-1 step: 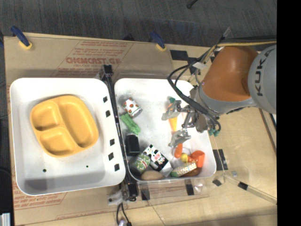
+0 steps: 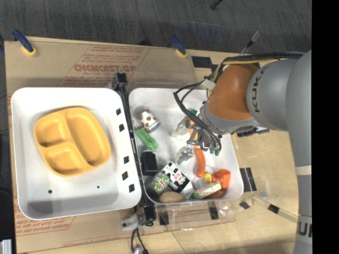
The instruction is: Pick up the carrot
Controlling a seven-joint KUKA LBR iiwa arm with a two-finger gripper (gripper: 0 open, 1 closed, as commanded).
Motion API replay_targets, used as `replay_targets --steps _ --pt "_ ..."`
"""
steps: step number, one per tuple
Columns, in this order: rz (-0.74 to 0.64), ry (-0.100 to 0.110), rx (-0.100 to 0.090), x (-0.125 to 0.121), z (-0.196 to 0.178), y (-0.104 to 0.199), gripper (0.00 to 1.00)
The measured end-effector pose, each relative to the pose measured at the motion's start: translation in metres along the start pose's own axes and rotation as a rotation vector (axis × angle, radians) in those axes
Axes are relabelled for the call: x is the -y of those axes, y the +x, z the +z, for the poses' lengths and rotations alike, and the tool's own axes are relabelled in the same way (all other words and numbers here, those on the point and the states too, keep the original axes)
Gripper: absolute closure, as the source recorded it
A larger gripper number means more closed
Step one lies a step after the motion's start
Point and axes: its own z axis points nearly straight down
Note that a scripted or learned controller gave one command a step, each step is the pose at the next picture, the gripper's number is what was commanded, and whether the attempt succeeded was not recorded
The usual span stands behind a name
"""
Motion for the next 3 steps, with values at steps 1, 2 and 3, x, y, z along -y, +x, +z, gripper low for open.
replay_targets --steps 1,2,3 --pt "-0.01 0.001 0.004 -0.003 -0.011 -0.002 1.0" --pt "-0.019 0.001 0.008 -0.005 -0.022 -0.004 1.0" --pt "-0.041 0.001 0.002 0.031 -0.002 -0.055 1.0"
